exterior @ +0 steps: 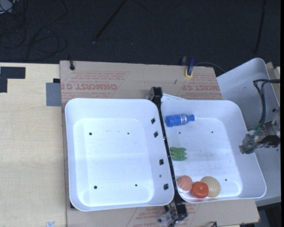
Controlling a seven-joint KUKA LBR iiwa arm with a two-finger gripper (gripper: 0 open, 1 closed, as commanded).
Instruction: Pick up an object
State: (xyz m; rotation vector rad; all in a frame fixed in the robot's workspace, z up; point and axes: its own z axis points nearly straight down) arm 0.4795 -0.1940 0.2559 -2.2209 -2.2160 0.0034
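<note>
Where the camera view looks down on the bench, the scene is listed against one landmark, the divider [163,145] at which the two bins meet.

Left bin [80,112]: seated against the divider's left side; only small dark holes are seen in its floor.

Right bin [236,112]: seated against the divider's right side; all loose things are held in it.

Bottle [179,120]: blue with a pale cap, laid on its side just right of the divider's far end, cap pointed away from the divider.

Green piece [178,153]: small and lumpy, laid just right of the divider's middle.

Pink piece [184,182]: set just right of the divider's near end, touching the red piece.

Red piece [199,189]: round, placed between the pink piece and the tan piece, touching both.

Tan piece [211,186]: round, set farthest from the divider in that near cluster.

Gripper [250,144]: seen at the right bin's rim farthest from the divider, well apart from every piece; nothing is seen between its fingers, and whether they are spread or closed cannot be told.

Arm [270,112]: grey, seen beyond the right bin, on the side away from the divider.

Cardboard [113,82]: spread under both bins, showing past the divider's far end.
</note>
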